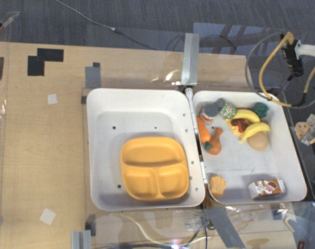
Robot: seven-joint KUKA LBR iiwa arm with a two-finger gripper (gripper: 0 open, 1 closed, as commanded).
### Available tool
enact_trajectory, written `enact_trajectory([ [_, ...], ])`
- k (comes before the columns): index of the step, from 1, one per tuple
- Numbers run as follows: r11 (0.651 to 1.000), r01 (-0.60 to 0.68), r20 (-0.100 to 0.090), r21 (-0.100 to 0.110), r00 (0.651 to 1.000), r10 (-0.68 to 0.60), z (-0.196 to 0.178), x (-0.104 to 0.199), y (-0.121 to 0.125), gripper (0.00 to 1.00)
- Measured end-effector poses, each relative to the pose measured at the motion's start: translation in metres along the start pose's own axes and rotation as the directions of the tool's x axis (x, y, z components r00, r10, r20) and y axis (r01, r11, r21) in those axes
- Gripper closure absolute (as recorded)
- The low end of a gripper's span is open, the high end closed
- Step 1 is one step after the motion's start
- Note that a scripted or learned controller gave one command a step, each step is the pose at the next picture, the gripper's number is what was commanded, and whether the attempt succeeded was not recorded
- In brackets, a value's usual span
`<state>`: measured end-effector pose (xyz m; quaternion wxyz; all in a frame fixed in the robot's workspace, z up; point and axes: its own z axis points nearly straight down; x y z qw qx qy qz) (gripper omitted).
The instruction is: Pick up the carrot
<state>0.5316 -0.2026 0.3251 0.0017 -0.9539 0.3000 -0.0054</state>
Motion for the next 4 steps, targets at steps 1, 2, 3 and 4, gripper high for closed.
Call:
enact_trajectory([
  [1,0.984,0.180,0.003,0.000,0.984,-0.180,0.008,0.010,-0.004,1.00],
  [2,0.958,0.286,0.002,0.001,0.958,-0.286,-0.012,0.022,-0.013,1.00],
  [3,0.918,0.397,0.000,0.002,0.918,-0.397,-0.008,0.018,-0.010,1.00],
  [4,0.955,0.297,0.012,0.001,0.955,-0.297,0.062,-0.023,0.015,1.00],
])
